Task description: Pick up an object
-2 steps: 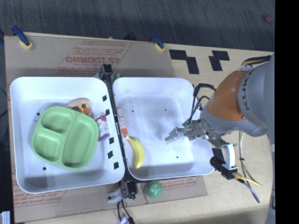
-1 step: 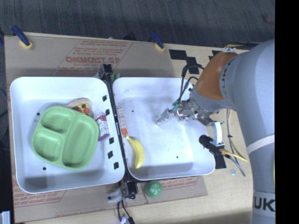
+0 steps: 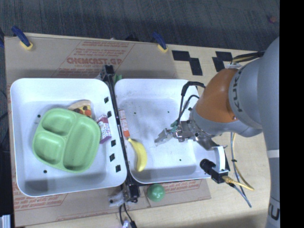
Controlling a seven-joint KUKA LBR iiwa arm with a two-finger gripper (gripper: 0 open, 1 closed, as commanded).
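Yellow banana (image 3: 138, 154) in right bin (image 3: 156, 90), left of jaws (image 3: 161, 137), apart, jaws' state unclear

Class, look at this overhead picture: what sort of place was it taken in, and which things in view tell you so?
Most likely a robotics lab bench set up for grasping trials. The clues: a grey and orange arm reaching over two white bins, clamps pinning cardboard to the bench, and toy-like props such as a banana and green tray.

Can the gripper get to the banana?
Probably yes. The gripper is over the right bin, and the banana lies in that bin near its left wall, with bare floor between them.
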